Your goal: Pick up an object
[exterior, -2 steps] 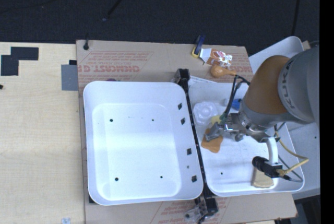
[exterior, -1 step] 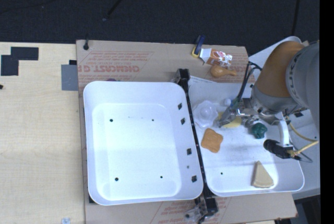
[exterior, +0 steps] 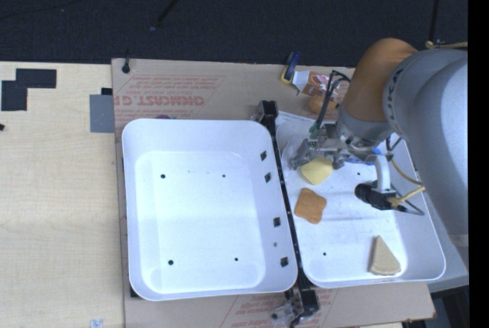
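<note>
My gripper (exterior: 318, 158) is low in the right bin (exterior: 428, 261), near its far left corner. It stands open, with its fingers straddling the upper edge of a pale yellow lump (exterior: 318, 173); the lump rests on the bin floor and is not lifted. An orange-brown flat piece (exterior: 309, 206) lies just in front of the lump. A tan wedge (exterior: 384, 257) sits in the bin's near right corner. The grey arm with its orange band (exterior: 374, 82) hides the far right part of the bin.
The left bin (exterior: 137, 204) sits beside the right one, with a black divider strip (exterior: 276, 189) between them. A black part with cables (exterior: 378, 196) hangs right of the gripper. Packets (exterior: 317, 86) and a blue-yellow item (exterior: 290, 68) lie beyond the bins.
</note>
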Motion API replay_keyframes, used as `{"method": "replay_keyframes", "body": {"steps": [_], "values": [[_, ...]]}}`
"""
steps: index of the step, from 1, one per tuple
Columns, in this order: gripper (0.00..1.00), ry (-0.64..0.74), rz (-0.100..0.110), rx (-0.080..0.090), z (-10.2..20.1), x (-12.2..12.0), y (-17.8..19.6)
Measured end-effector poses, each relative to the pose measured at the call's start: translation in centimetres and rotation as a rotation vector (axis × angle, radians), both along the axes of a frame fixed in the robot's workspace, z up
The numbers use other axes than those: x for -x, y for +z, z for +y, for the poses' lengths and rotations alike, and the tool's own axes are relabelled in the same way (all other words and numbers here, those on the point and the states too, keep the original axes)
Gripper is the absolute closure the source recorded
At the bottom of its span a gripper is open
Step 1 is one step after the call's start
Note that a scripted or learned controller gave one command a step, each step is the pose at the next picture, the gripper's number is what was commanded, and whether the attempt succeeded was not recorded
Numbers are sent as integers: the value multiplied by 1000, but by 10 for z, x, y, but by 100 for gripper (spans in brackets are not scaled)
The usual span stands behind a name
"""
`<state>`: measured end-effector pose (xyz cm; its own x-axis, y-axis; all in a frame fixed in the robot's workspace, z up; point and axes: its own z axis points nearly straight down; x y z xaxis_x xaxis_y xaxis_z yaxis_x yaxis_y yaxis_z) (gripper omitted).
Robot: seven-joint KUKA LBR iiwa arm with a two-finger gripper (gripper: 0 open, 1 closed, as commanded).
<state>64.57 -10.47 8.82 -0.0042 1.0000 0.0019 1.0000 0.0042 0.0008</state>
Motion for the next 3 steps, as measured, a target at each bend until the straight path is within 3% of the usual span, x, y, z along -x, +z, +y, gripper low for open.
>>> {"method": "replay_keyframes", "body": {"steps": [1, 2, 3], "values": [[100, -2, 3, 1, -2, 1, 10], [100, 5, -4, -2, 107, 18, 105], [100, 11, -4, -7, 259, 2, 163]]}}
